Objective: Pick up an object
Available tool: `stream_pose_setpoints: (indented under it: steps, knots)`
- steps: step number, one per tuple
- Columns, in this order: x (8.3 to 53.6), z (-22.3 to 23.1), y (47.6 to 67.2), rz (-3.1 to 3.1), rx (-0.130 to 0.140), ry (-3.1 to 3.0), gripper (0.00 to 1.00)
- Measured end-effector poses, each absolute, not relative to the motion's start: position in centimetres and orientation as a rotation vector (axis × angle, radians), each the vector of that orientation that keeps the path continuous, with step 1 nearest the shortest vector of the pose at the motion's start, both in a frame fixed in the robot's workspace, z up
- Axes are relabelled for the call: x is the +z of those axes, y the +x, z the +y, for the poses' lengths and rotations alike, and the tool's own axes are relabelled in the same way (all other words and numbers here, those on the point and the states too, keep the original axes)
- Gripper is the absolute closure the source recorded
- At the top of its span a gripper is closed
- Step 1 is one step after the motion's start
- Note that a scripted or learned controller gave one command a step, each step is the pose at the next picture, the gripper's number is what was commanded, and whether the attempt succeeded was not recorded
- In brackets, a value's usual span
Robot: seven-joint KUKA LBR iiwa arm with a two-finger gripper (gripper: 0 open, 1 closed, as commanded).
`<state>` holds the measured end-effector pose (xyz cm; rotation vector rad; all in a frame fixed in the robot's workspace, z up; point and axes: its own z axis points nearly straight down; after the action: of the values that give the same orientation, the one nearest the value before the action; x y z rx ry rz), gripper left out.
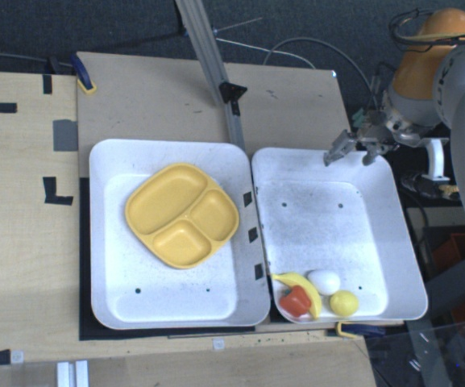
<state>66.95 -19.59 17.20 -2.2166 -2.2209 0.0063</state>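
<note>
Single fixed camera, mounted above the worktop, looking down at a slant. Moderate distance: both white bins sit fully in frame, side by side. Arm enters from the right edge.

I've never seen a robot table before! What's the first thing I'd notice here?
Probably the big yellow divided plate lying in the left bin. Next, the little pile of toy food in the near corner of the right bin: a banana, a red piece, a white egg and a yellow ball. The robot's gripper hangs open over the far edge of that bin, holding nothing.
</note>
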Motion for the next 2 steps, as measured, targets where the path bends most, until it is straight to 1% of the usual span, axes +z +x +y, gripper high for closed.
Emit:
stream_pose_setpoints:
  steps: [2]
  knots:
    - [8.7,-19.9,66.4,-2.220,0.010,-2.215,0.00]
